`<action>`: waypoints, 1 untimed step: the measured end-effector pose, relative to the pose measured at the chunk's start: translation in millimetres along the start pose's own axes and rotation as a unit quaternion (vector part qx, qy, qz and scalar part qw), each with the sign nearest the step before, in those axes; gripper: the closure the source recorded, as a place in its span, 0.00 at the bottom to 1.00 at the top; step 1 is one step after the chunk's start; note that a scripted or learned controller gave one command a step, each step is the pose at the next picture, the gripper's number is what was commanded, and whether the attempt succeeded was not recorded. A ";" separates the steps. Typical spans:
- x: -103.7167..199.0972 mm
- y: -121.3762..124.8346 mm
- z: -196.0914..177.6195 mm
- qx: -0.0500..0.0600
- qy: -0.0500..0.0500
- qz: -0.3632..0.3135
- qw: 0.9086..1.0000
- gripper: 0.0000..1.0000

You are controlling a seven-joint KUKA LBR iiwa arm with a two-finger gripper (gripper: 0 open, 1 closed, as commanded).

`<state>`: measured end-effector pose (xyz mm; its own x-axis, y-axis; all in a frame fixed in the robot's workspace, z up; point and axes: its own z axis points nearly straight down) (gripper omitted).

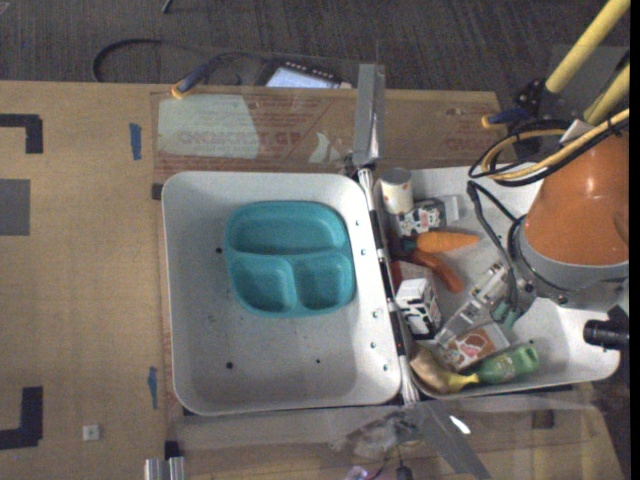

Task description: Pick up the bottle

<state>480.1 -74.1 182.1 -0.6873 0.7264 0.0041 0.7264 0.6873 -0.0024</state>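
A green bottle (508, 363) lies on its side near the front edge of the right bin (590, 363). Its neck points left toward a yellow, banana-like item (445, 378). My gripper (472, 313) hangs from the grey and orange arm over the middle of the right bin. Its tip is just above a small red-and-white carton (470, 348), up and to the left of the bottle. Nothing shows between the gripper and the bottle. A white cylindrical container (396, 190) stands upright at the bin's far left corner.
The right bin also holds an orange carrot (447, 240), a red-orange item (432, 265), a small printed box (430, 214) and a white carton (416, 308). A teal divided plate (290, 256) lies in the left bin (200, 348). Cables hang at the upper right.
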 end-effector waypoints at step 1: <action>-27.4 52.6 -0.3 -0.001 -0.002 0.063 0.998 0.00</action>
<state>537.1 -57.9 182.2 -0.5898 0.8076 -0.0001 0.8076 0.5898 -0.0004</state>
